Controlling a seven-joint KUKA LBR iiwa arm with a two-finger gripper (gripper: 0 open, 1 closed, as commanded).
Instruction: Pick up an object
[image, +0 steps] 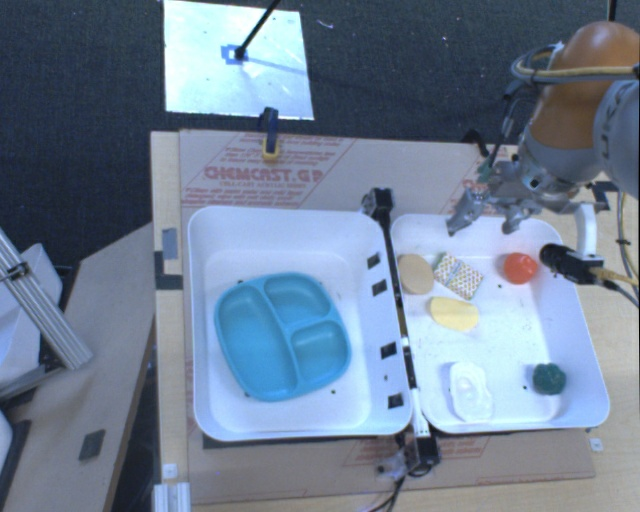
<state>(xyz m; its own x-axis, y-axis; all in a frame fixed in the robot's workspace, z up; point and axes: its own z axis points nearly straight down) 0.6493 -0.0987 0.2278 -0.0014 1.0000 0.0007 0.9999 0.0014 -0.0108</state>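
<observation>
My gripper (487, 216) hangs over the far edge of the right bin (590, 385), its two fingers spread open with nothing between them. Below it in that bin lie a tan round piece (415, 273), a checkered yellow-and-white packet (458, 276), an orange-red ball (519, 267), a yellow lemon-shaped piece (454, 314), a white moulded object (470, 390) and a dark green lump (548, 378). The packet and the ball are the nearest to the fingers, a little toward the front.
The left bin (215, 240) holds a blue divided plate (283, 334). A black hinge strip (393, 300) runs between the bins. A yellow-and-black clamp (270, 135) sits on the bench's far edge. A black fitting (567, 262) sticks out from the arm over the right bin.
</observation>
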